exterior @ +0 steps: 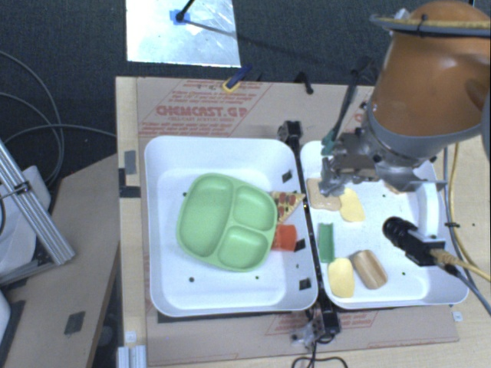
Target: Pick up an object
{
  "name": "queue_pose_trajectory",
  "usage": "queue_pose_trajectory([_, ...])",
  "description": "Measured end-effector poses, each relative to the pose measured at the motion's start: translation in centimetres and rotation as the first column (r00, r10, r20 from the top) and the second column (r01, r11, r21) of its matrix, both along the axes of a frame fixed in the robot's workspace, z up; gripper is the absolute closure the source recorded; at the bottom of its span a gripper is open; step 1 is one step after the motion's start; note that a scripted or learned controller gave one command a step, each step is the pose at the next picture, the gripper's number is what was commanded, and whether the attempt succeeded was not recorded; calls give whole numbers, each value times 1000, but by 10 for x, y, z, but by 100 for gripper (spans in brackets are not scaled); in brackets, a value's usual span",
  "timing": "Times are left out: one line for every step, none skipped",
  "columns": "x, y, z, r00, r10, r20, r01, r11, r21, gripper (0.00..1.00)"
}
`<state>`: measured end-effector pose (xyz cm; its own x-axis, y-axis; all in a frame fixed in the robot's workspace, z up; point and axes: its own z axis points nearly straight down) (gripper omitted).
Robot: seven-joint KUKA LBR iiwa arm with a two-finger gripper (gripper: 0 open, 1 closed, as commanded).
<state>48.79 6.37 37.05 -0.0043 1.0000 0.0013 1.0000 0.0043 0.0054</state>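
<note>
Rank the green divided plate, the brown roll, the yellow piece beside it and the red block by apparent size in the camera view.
1. green divided plate
2. brown roll and yellow piece: too alike to separate
3. red block, smallest

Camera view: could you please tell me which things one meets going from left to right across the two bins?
Green divided plate → red-orange block → green stick → brown roll. The other small pieces overlap these sideways, so they are left out.
</note>
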Motion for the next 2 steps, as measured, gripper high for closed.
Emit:
queue_pose_trajectory([-1,10,-7,1000,1,-3,-1,1000,-1,100])
queue_pose_trajectory([-1,74,11,1000,6,-2,-6,1000,1,100])
